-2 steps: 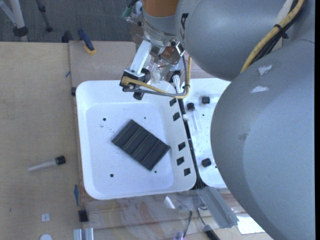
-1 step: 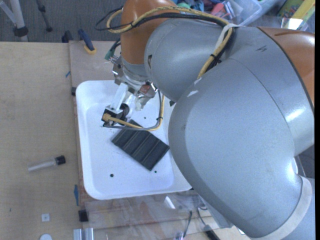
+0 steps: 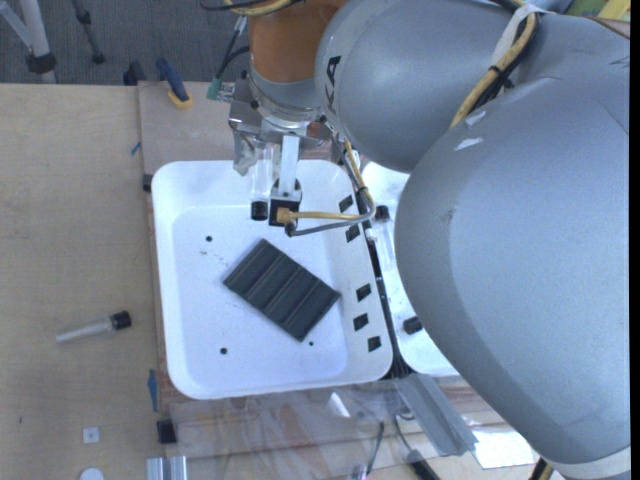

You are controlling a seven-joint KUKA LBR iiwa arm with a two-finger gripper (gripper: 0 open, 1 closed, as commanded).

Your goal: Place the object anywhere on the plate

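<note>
Currently ribbed black slab [image 3: 281, 289] in bin [image 3: 190, 368], apart from end effector [image 3: 265, 173]; aperture indiscernible.

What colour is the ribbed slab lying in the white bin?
Dark grey slab with parallel ridges, seen in the camera view.

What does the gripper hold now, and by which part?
Nothing, as far as I see: the black ridged slab lies flat in the left bin, apart from the gripper.

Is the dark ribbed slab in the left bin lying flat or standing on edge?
Lying flat: the dark ribbed slab shows its whole grooved face upward on the floor of the left bin.
</note>
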